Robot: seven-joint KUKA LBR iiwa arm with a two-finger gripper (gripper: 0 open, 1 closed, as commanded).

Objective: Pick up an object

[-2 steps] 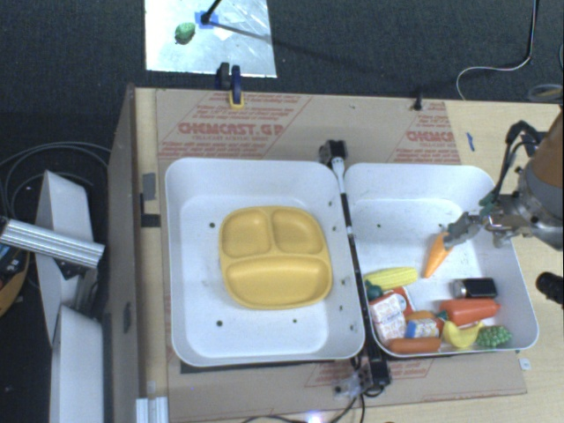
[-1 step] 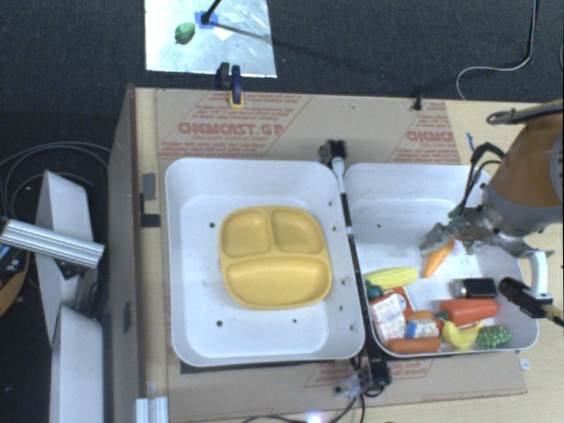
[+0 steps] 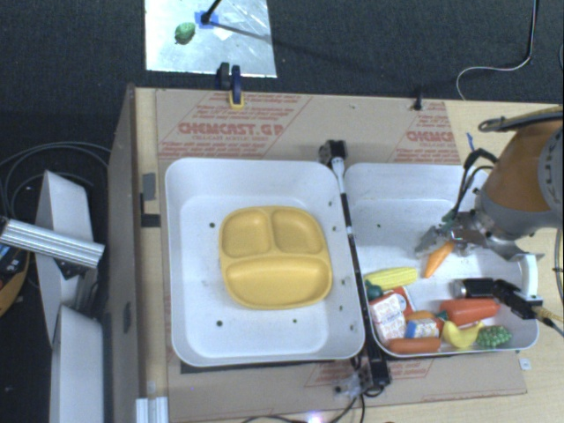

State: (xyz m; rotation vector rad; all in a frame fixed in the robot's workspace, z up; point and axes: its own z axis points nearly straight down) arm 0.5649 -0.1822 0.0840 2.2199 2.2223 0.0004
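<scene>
My gripper (image 3: 448, 234) hangs low over the middle of the right bin (image 3: 397, 192), reaching in from the right. A small orange carrot (image 3: 437, 258) lies tilted directly under its tip, touching it or nearly so; I cannot tell whether it is gripped. A heap of toy food sits along the bin's front: a yellow corn cob (image 3: 390, 278), a red and white carton (image 3: 388, 310), a red pepper-like piece (image 3: 471, 309), a yellow banana (image 3: 453, 331) and green grapes (image 3: 493, 335).
The left bin (image 3: 194, 236) holds a yellow divided plate (image 3: 273, 256) in its middle. A black divider (image 3: 345, 218) runs between the two bins. The back half of the right bin is bare white floor.
</scene>
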